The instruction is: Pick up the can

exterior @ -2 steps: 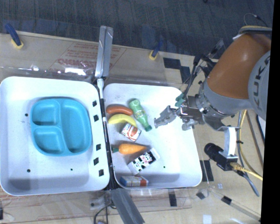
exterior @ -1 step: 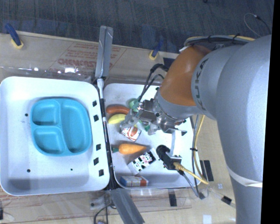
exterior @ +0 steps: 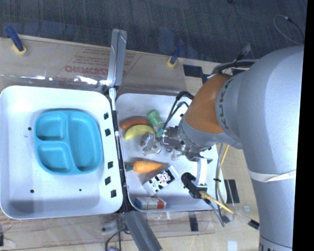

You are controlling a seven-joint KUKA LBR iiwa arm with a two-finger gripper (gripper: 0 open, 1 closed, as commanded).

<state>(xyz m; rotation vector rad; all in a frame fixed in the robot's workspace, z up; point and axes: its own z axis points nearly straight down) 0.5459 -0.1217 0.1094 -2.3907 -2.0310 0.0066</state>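
Two white bins are seen side by side. In the right bin [exterior: 148, 101], right of centre, the green can [exterior: 155, 118] lies just above the gripper [exterior: 155, 142], whose opening cannot be told.

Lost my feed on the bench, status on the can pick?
Gripper low in the right white bin, nothing seen held. Green metal can lying just beyond it. Yellow banana and orange carrot close alongside.
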